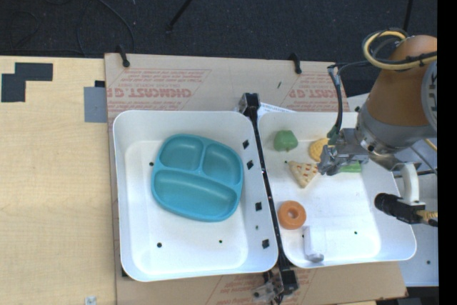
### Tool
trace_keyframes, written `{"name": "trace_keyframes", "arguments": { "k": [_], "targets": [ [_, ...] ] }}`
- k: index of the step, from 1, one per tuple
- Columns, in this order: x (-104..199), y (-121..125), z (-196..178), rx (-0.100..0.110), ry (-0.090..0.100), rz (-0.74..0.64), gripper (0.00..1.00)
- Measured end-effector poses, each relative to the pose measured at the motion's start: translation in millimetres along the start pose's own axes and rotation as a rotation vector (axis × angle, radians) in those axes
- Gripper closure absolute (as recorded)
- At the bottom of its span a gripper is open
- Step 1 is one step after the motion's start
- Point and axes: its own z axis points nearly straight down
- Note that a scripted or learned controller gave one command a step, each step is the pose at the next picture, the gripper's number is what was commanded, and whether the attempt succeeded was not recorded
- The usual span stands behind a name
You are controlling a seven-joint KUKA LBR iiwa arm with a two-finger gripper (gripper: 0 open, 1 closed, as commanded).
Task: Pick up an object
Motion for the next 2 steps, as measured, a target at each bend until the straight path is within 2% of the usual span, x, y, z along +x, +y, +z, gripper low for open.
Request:
{"name": "trace_keyframes", "arguments": {
  "k": [2],
  "targets": [
    [93.2,28.7,-14.7,0.000,-0.001,0.001,1.00]
  ]
}}
